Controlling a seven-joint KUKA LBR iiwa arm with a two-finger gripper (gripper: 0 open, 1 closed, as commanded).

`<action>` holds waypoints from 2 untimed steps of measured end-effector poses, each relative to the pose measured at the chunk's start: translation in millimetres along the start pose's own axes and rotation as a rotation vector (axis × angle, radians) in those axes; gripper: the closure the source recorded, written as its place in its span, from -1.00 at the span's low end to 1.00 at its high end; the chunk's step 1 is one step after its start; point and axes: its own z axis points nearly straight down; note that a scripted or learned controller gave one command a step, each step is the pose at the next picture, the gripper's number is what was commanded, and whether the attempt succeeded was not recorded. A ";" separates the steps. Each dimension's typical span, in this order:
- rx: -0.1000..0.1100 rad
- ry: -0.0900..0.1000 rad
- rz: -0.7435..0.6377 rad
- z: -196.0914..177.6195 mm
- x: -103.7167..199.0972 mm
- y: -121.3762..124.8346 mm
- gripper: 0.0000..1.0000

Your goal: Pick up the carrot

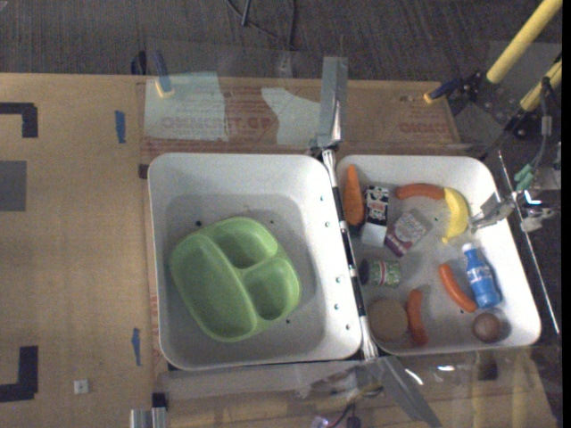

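The carrot (pixel 354 196) is an orange tapered piece lying lengthwise against the left wall of the right bin (pixel 520 266), near its far corner. A small black-and-white carton (pixel 378 205) lies just right of it. My gripper (pixel 496 210) shows as grey metal parts over the bin's right rim, beside the banana (pixel 456 212) and well to the right of the carrot. Nothing can be seen held in it.
The right bin also holds a sausage (pixel 419 191), a purple box (pixel 408 231), a small can (pixel 385 271), a blue bottle (pixel 481 276), two more orange sausages (pixel 456 287), a brown round patty (pixel 389 319) and a brown ball (pixel 486 327). The left bin (pixel 169 185) holds a green divided plate (pixel 234 277).
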 end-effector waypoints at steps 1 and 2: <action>-0.004 0.008 0.088 160.3 -5.0 -35.6 -1.00; -0.001 0.002 0.116 143.8 -37.4 -37.8 -1.00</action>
